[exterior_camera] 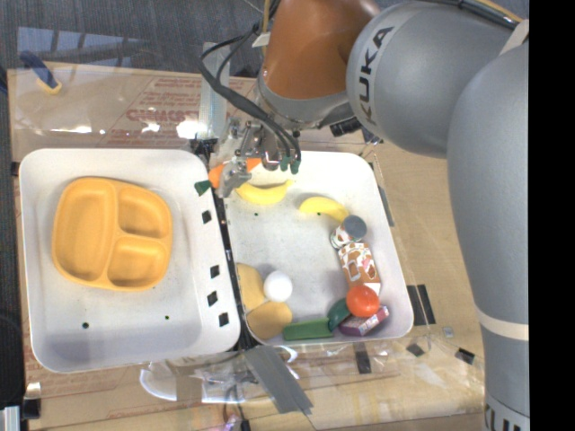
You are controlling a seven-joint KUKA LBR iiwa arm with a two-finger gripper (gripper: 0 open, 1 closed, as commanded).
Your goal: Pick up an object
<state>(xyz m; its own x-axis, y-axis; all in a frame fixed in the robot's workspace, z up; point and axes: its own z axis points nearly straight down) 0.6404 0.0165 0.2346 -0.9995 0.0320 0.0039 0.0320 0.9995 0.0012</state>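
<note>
Camera view: two bins point(36, 241), one yellow tray point(111, 233), two bananas point(322, 207); gripper point(254, 164) state unclear.

A curved yellow banana point(264, 192) lies flat at the right bin's point(382, 205) eleven o'clock corner, partly hidden by the gripper point(254, 162).

Robot lab, KUKA arm point(431, 70), taped bench point(431, 205), white bins point(36, 268)
</note>
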